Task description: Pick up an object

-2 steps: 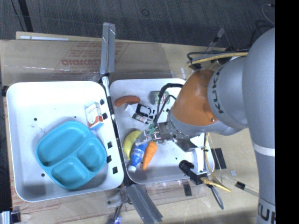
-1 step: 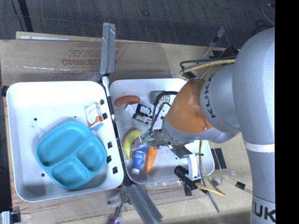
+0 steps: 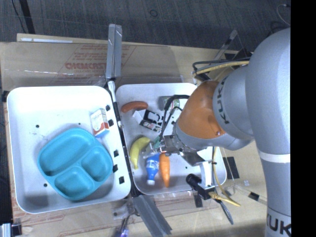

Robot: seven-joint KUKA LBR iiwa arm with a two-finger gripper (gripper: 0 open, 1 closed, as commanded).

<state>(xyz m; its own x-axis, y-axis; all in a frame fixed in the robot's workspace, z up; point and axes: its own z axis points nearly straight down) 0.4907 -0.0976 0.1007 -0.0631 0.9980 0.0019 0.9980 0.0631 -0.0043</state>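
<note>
1. Camera view: the arm enters from the right, and its orange band hangs over the right bin.
2. The gripper sits below the band, over the middle of the right bin. Its state cannot be determined from this angle.
3. The carrot lies in the right bin, just below the gripper. It is a smooth orange cone; its long axis runs near vertical in the frame, with the narrow end toward the bin's near wall.
4. The bottle lies just left of the carrot, roughly parallel to it. It carries a blue label, and its white end points toward the near wall.
5. The banana lies left of the bottle, near the bin's left wall. It is a curved yellow body, arching from upper right to lower left.
6. The sausage lies near the bin's far wall. It is a reddish-brown rounded cylinder with a near-horizontal long axis.
7. The left bin holds a blue plate with three compartments and a glossy surface, and a small carton beside the plate's upper right edge.
</note>
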